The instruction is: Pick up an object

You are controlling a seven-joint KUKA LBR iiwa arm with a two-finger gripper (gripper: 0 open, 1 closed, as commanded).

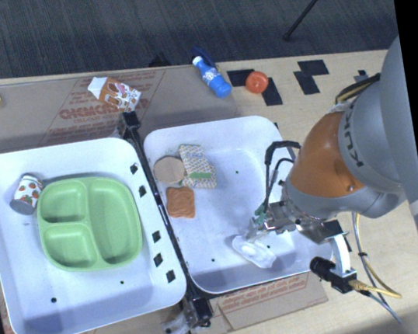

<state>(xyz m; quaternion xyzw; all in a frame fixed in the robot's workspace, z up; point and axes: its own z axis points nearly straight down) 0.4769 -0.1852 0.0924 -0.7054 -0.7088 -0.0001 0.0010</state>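
The gripper [269, 222] is low in the right bin [221, 141], near its front right part, under the orange-banded wrist. A clear crumpled plastic item [254, 250] lies just in front of and left of it, close to or touching the fingers. Farther back in the same bin lie a brown square sponge-like piece [181, 202], a tan round disc [168, 169] and a patterned packet [197, 166].
The left bin [27, 309] bears a green divided plate [89, 221] and a small patterned cup [27, 193] at its back left. Behind the bins on the cardboard lie a snack wrapper [115, 93], a blue bottle [213, 77] and an orange ball [257, 81].
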